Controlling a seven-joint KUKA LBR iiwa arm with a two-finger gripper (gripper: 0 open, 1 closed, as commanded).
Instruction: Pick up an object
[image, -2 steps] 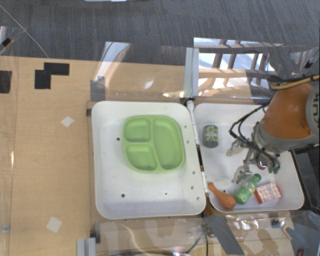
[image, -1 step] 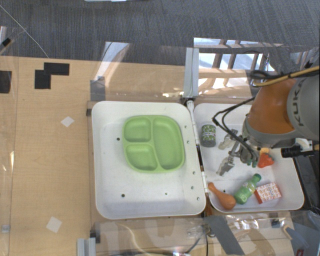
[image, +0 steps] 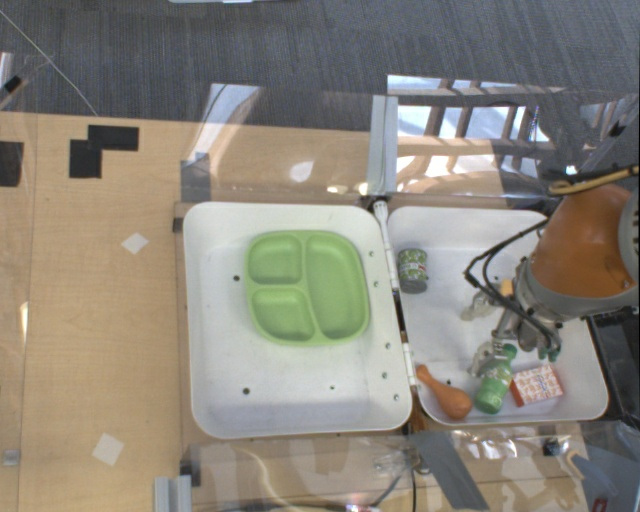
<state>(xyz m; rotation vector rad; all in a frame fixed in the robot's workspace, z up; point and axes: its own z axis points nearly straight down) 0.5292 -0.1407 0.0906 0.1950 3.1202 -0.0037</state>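
The arm comes in over the right bin (image: 440, 235), orange band up top, and the gripper (image: 497, 352) is down low near that bin's front edge, right on top of a green bottle (image: 492, 390). The jaws sit at the bottle's upper end, but whether they're released or clenched on it, I cannot tell from this angle. Just left of the bottle, touching or nearly so, lies an orange drumstick-shaped toy (image: 446, 393); just right of it, a small red-and-white box (image: 537, 384). Toward the bin's back left corner stands a small patterned can (image: 412, 269), well apart from the bottle. In the left bin (image: 215, 400), a green divided plate (image: 305, 287) sits near the middle.
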